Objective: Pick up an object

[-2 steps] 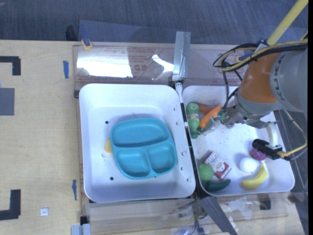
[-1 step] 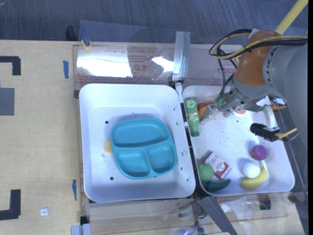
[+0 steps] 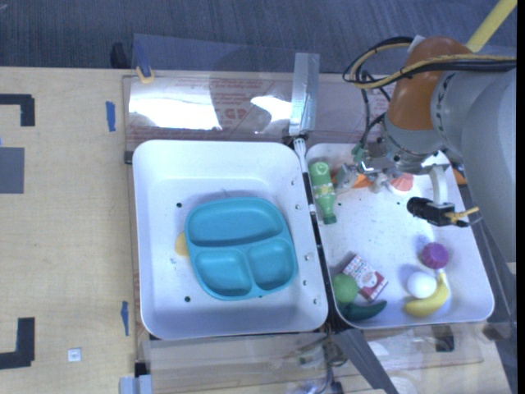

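- Camera view, from above the bench: the grey arm (image 3: 476,97) with its orange band (image 3: 422,84) reached in over the far end of the right bin (image 3: 484,294); its gripper (image 3: 379,171) hung low at that bin's far wall, and whether it held anything could not be told.
- A green bottle (image 3: 322,189) lay just left of the gripper, along the wall between the bins.
- Nearer the camera than the gripper lay a red-and-white packet (image 3: 363,274), a green ball (image 3: 344,288) and a dark green vegetable (image 3: 363,309).
- A purple ball (image 3: 434,255), white egg (image 3: 422,285) and banana (image 3: 431,300) sat near and right of the gripper.
- Well left, a blue divided tray (image 3: 240,247) lay in the left bin (image 3: 156,220).
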